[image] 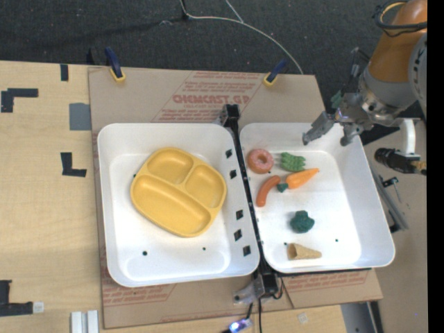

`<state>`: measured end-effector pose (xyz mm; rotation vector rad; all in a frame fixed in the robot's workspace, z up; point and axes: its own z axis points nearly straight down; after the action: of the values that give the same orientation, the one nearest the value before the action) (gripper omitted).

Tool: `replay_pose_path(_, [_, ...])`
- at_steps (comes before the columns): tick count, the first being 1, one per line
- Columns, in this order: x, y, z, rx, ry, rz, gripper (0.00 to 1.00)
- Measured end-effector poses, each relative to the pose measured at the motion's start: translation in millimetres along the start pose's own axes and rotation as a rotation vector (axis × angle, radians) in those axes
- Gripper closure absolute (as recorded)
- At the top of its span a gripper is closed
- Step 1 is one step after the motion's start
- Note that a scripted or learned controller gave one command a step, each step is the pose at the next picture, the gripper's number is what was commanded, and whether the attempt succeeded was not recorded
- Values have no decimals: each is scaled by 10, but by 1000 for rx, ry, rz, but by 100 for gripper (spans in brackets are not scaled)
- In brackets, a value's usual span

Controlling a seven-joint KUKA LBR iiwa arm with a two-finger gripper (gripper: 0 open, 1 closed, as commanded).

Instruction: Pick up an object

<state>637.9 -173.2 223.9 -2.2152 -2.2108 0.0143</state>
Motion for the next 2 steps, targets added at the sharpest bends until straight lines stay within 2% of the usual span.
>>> replay_pose_path(1, [5,27,-85,-14,-2,-3,0])
replay_pose_path(2, [-57,36,378,-9,-3,-3,0])
